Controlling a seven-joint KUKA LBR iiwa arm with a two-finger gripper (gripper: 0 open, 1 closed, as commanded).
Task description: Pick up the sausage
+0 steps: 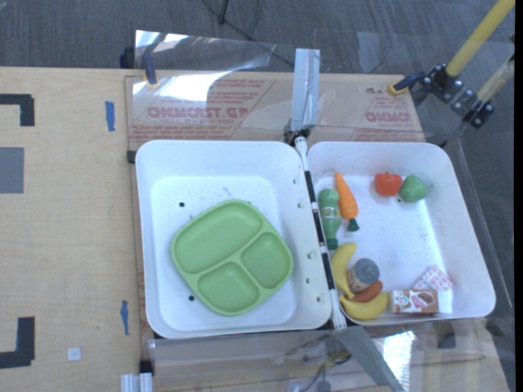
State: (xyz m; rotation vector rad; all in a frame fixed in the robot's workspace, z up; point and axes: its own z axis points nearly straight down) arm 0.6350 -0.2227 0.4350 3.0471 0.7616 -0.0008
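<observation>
The sausage (368,291) is a short reddish-brown piece lying in the right bin (458,219), near its front left corner. It rests against a yellow banana (365,306) that curves below it. A small grey can (365,270) lies just above it, touching or nearly touching. A second yellow banana (343,262) sits to the can's left.
Also in the right bin are a green bottle (328,213), an orange carrot (346,196), a red vegetable (387,184), a green pepper (414,188) and a small carton (421,299). The left bin (163,178) holds a green divided plate (232,256).
</observation>
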